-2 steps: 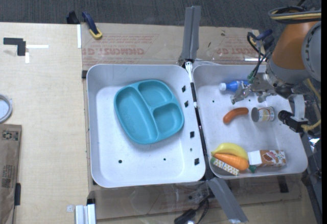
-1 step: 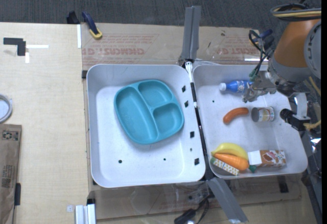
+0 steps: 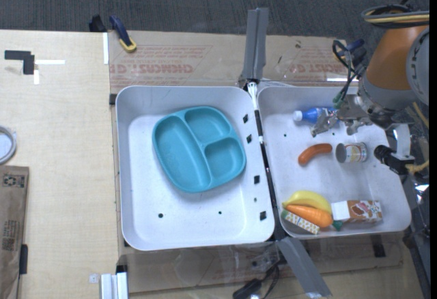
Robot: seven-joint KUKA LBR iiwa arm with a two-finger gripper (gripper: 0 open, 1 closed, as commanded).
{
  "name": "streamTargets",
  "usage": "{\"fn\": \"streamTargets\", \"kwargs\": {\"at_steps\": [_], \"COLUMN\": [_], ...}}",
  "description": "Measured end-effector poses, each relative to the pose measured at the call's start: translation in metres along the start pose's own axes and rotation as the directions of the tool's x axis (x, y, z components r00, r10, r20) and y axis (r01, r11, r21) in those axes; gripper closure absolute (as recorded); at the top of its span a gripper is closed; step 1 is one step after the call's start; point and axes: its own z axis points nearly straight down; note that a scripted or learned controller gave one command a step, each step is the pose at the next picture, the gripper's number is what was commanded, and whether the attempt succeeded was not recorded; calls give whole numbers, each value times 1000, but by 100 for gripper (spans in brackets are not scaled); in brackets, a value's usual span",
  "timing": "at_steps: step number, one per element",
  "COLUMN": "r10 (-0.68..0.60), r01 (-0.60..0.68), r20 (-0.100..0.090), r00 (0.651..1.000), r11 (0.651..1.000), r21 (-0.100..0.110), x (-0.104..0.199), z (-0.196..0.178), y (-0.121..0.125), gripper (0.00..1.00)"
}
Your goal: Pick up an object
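Observation:
My gripper point(image 3: 338, 127) hangs over the back of the right bin point(image 3: 273, 154), open, with nothing between its fingers. A small blue and white bottle point(image 3: 308, 115) lies just left of it. Slightly in front lie an orange-red sausage point(image 3: 315, 153) and a small tin can point(image 3: 351, 153) on its side. At the bin's front sit a yellow banana point(image 3: 306, 199), an orange carrot point(image 3: 311, 213), a patterned wafer-like block point(image 3: 300, 223) and a small carton point(image 3: 358, 211).
The left bin point(image 3: 130, 175) holds a teal divided plate point(image 3: 199, 148). A grey divider post point(image 3: 255, 45) stands between the bins at the back. The arm's orange band point(image 3: 392, 52) and cables hang over the right bin's far right corner.

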Motion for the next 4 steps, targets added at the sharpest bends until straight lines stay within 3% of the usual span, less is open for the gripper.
{"fn": "streamTargets", "kwargs": {"at_steps": [1,2,3,4], "r10": [2,2,-262,-321], "r01": [-2,-2,262,321], "r20": [1,1,-2,-4], "r00": [1000,1000,965,947], "r11": [1000,1000,965,947], "r21": [-1,-1,0,10], "x": [-1,-1,34,7], "z": [-9,-9,-19,15], "y": [0,0,-28,29], "gripper": [100,0,0,0]}}
